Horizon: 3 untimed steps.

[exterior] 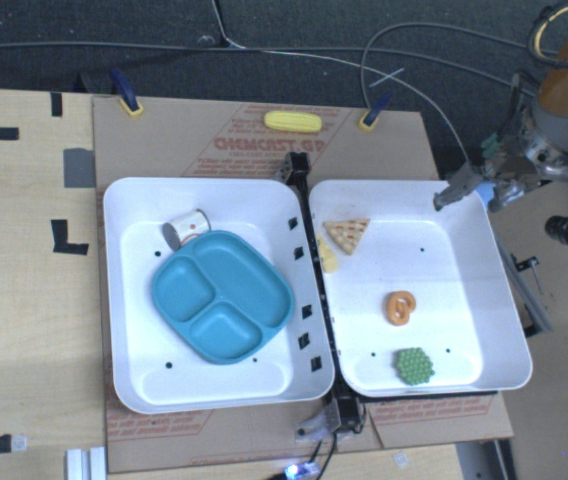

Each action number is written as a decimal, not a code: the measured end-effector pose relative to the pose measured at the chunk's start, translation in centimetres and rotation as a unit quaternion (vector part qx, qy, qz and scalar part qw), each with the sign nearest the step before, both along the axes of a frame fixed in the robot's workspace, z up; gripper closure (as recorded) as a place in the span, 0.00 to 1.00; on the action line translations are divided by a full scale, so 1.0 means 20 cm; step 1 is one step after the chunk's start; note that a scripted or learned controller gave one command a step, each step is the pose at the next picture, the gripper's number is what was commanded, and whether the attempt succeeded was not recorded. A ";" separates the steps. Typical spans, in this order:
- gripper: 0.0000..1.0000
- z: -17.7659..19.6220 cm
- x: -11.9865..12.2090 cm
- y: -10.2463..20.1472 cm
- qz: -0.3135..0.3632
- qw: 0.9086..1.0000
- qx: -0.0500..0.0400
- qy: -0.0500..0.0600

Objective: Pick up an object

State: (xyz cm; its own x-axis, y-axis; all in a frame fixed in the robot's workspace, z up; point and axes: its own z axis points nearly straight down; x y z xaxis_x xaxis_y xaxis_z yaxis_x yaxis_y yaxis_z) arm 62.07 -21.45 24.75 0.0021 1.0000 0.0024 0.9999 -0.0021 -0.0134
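Note:
The right bin (484, 268) holds a tan waffle-patterned wedge (346, 234), a small pale yellow piece (326, 259) beside it, an orange ring-shaped pretzel (400, 308) and a green bumpy broccoli-like piece (414, 366). In the left bin (124, 268) lie a blue divided plate (222, 295) and a small cup (186, 228) on its side. My gripper (470, 198) hangs over the right bin's far right corner, well away from every object. It is open, with nothing between its spread fingers.
A yellow banana-shaped toy (292, 121) lies on the cardboard behind the bins. Blue-and-yellow clamps (127, 97) (373, 114) pin the cardboard's far edge. Cables cross the dark area at the back. A black divider (309, 268) runs between the bins.

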 end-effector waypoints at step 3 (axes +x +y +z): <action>0.00 -0.50 0.02 0.00 0.002 1.000 -0.001 -0.003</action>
